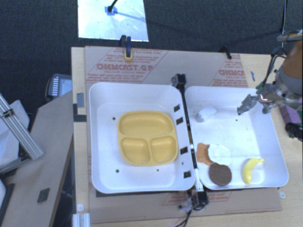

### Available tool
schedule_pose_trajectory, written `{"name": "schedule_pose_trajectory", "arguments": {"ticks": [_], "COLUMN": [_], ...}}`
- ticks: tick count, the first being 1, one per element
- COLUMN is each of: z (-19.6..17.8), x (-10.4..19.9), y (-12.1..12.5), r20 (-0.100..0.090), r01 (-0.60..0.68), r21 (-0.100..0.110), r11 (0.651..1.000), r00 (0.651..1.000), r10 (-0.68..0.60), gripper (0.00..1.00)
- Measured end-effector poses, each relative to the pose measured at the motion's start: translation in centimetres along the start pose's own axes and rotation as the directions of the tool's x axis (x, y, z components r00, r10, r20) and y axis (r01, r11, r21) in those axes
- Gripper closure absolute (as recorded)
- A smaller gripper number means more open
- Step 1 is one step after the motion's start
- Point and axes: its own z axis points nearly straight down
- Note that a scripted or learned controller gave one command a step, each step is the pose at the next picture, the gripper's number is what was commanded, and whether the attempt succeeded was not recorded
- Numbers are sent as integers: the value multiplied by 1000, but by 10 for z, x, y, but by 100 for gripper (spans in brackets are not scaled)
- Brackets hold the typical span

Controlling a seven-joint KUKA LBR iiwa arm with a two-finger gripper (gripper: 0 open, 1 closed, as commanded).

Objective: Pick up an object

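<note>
My gripper [256, 105] hangs over the far right part of the right bin [265, 131], its two grey fingers spread apart with nothing between them. A small white rounded object [206, 113] lies in that bin to the gripper's left. Near the bin's front lie a yellow banana [251, 169], a dark brown round cookie [220, 174], a white disc [219, 153] and an orange-tan piece [203, 153] partly under the disc. All of these sit well below and left of the gripper.
The left bin [102, 126] holds a yellow three-compartment plate [147, 137]. A black divider with clips [185, 131] runs between the bins. A purple object [293, 115] sits at the bench's right edge beside the arm.
</note>
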Motion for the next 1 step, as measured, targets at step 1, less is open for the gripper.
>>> {"name": "schedule_pose_trajectory", "arguments": {"ticks": [1], "z": [41], "x": [-2], "y": [0], "r20": [1], "r01": [-1], "r21": [-3], "r11": [1000], "r00": [1000], "r10": [1], "gripper": [0]}}
